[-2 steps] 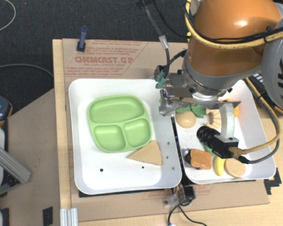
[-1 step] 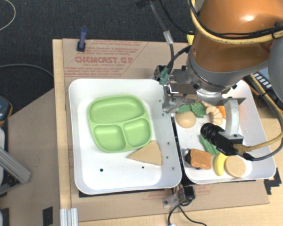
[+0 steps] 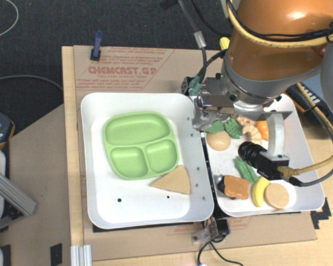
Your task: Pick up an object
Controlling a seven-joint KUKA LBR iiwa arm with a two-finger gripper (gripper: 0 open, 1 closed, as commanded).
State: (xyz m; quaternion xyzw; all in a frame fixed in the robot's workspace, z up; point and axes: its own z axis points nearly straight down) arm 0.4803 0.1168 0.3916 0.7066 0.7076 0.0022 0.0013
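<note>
Two bins sit before me. Nearest in the right bin [image 3: 308,201] lie a round cracker [image 3: 278,195], a yellow piece [image 3: 259,192] and an orange-brown lump [image 3: 236,187]. The left bin [image 3: 94,165] holds a tan wedge [image 3: 173,180] and a green divided plate [image 3: 141,144]. Farther back, the gripper [image 3: 211,112] hangs over the right bin's far corner; I cannot tell its grip.

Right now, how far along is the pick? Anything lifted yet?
Done: the arm has reached over the top of the right bin, above the pile of toy food. In hand: nothing that I can confirm; the wrist hides the jaws. Left: the grasp and lift. The tan wedge and green divided plate lie untouched in the left bin.
</note>
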